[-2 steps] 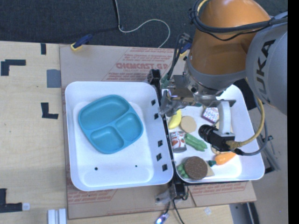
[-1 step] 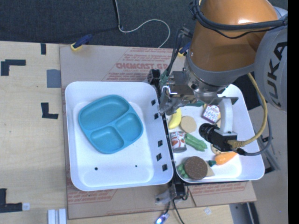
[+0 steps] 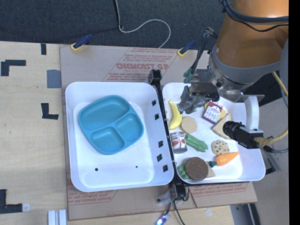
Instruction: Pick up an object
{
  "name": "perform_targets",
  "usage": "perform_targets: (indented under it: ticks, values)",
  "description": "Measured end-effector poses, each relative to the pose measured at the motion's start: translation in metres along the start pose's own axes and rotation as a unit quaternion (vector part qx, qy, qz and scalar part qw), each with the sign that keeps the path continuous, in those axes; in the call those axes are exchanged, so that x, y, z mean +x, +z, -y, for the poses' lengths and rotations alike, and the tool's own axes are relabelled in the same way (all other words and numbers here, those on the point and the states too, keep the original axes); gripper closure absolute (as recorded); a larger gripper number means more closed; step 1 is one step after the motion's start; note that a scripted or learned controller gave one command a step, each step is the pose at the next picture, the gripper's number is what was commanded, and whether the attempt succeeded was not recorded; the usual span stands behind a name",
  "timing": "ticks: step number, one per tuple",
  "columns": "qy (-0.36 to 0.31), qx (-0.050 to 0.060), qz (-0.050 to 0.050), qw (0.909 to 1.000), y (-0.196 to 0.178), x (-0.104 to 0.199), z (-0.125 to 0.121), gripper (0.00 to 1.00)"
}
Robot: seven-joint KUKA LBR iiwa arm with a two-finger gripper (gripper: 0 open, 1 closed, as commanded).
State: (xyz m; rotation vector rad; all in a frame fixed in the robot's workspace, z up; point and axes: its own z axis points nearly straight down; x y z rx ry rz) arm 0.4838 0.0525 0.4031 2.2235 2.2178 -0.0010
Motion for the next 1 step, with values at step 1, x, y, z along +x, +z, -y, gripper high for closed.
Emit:
perform_targets:
  ticks: [1]
  values:
    - [-0.004,-0.004,-0.002,1.0000,-0.0851,0.0442,-0.0002,1.00]
